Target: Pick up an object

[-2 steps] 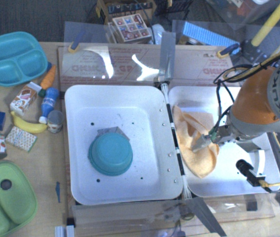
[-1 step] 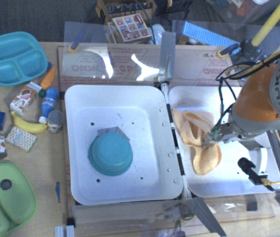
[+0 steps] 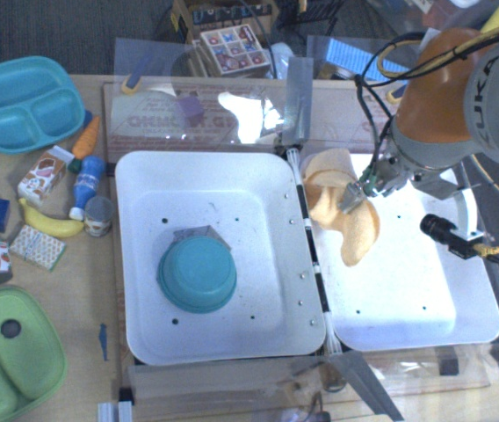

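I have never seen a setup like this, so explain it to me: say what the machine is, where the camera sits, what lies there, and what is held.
One camera looks down at a slant on a bench. The grey robot arm with an orange band reaches in from the right; its two-finger gripper is the small tool at its tip. Two shallow white bins sit side by side. The left white bin holds an upside-down teal plastic bowl. The right white bin holds a floppy tan cloth-like object, which the gripper's tip touches; whether it grips it, I cannot tell. Toys lie on the bench at left, including a yellow toy banana and a blue divided plate.
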Tool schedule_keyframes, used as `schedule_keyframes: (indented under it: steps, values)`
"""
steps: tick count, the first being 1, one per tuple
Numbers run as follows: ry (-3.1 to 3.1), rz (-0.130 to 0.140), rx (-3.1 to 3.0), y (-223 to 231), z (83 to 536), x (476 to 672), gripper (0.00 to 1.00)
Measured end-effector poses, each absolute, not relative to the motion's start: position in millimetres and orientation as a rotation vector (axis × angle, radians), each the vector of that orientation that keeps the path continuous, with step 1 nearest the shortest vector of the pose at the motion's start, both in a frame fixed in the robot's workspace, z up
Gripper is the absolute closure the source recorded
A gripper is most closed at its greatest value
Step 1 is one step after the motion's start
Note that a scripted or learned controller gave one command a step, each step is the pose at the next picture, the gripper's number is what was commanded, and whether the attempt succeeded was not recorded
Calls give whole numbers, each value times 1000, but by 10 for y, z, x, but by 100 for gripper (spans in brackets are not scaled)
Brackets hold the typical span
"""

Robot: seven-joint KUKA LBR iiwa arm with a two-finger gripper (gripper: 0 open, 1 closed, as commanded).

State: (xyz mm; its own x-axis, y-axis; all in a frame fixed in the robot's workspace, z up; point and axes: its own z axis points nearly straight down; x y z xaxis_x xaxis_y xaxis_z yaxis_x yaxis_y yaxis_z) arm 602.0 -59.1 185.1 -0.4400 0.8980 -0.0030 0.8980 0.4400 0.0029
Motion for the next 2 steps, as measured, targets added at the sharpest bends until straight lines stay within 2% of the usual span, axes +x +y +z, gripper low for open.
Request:
schedule_keyframes:
  steps: [1,2]
  values:
    - [2790,1,1432,-702,2192,6472,100]
    - [2537,1,1845,-827,2134,6671,100]
